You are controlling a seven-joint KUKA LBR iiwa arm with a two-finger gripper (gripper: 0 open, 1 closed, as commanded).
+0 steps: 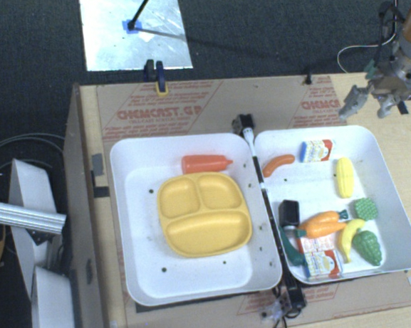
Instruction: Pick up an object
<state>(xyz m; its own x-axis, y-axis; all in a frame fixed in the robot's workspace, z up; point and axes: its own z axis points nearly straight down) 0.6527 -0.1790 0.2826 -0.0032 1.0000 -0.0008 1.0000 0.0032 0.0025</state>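
1. Toy food is what the task is about, and all the small pieces lie in the right bin (pixel 389 179), none of them between the fingers of the gripper (pixel 372 102).
2. At the far edge of this bin lie a small orange sausage (pixel 278 164) and, beside it, a little carton (pixel 316 150) with blue and red print.
3. A yellow corn cob (pixel 345 177) lies near the right wall of the bin.
4. Toward the near edge a carrot (pixel 322 224) lies next to a black block (pixel 289 212), and a second carton (pixel 318 255) is below them.
5. A banana (pixel 349 239) lies just beside the carrot, with two green pieces (pixel 368 247) at the near right corner; I cannot tell what these are.
6. The left bin (pixel 135 223) carries a yellow plate (pixel 203 215) with three sections in its middle, and an orange bottle (pixel 206 163) lies at the far edge of the plate.
7. The gripper hangs above the bench (pixel 186 104), outside the far right corner of the right bin, with its jaws spread apart and nothing in them.
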